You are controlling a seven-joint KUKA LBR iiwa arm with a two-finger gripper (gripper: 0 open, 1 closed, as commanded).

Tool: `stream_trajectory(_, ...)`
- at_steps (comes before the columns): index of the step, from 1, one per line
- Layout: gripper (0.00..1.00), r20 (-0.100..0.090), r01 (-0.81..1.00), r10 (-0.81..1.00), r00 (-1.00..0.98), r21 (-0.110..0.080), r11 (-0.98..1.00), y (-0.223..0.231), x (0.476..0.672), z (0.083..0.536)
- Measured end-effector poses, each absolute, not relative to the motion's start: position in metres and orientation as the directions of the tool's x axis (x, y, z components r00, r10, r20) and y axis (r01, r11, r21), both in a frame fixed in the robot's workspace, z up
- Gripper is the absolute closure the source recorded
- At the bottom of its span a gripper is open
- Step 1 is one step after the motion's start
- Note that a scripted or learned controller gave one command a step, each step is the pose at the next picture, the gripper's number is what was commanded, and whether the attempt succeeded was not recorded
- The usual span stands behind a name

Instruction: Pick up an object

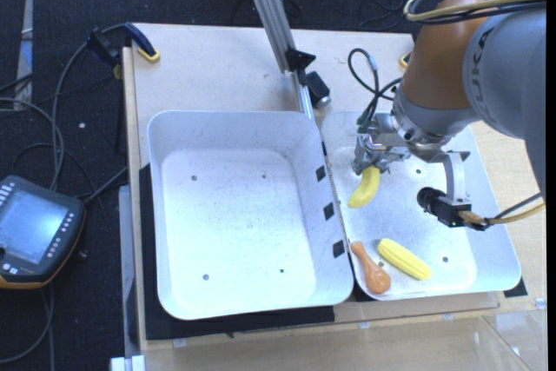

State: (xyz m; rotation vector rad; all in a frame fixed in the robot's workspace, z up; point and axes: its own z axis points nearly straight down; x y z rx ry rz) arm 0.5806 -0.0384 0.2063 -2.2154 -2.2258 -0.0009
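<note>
Right now the gripper (372,162) sits low in the right bin (486,261), its fingers closed on the upper end of a yellow banana (365,188). Nearer the bin's front lie a corn cob (404,259) and an orange carrot (372,269), well apart from the banana.

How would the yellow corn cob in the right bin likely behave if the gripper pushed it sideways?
The corn cob looks rounded and tapered, so it would probably roll, curving rather than going straight. It seems a light toy, likely sliding easily on the smooth right bin floor. The carrot beside it might block it.
</note>
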Motion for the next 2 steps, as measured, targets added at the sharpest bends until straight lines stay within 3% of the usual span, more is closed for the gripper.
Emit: stream_trajectory(2, 1.0, 0.001, 1.0, 1.0, -0.005, 0.0, 0.005, 0.077, 0.588, 0.232)
